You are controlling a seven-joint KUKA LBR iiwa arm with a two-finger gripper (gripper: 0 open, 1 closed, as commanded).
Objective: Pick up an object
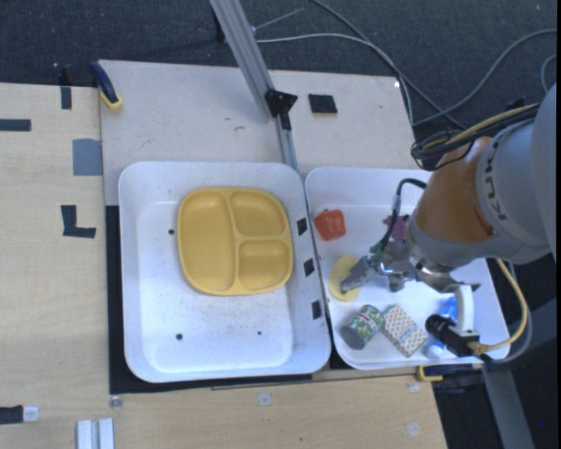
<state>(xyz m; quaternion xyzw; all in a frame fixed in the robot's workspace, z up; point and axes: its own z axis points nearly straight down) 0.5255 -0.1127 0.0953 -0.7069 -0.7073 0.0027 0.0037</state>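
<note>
My gripper hangs low in the right bin, near its middle, with the grey and orange arm reaching in from the right. A small yellow object lies right beside and partly under the gripper's left tip; I cannot see whether it is gripped. A red block sits a little further back and to the left. In front of the gripper lie a green can and a patterned box. A blue object peeks out by the wrist on the right.
The left bin holds a yellow divided plate in its rear half. A metal post rises behind the wall between the two bins. Cables run across the dark floor at the back.
</note>
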